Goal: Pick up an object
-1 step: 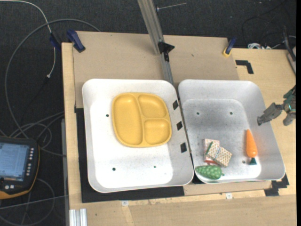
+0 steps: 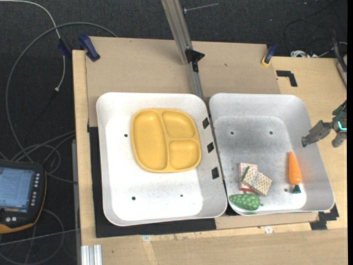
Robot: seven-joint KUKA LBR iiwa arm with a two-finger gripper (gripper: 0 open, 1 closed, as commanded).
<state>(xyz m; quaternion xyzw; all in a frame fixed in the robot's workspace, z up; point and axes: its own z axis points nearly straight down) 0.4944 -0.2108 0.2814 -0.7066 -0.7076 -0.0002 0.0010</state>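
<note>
Open, empty pincer (image 2: 325, 134) hovers at the right bin's (image 2: 253, 106) right rim; carrot (image 2: 294, 169) lies below-left, near the wall. Descending there risks clipping the rim

The gripper (image 2: 325, 135) is seen at the right edge, about midway between near and far. Its two fingers (image 2: 313, 134) are spread apart, pointing left, with nothing between them.

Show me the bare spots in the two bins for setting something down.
Right bin: far half is bare, above the carrot and patterned packets. Its near edge is crowded, the green toy included. Left bin: free strip nearer than the yellow tray.
</note>
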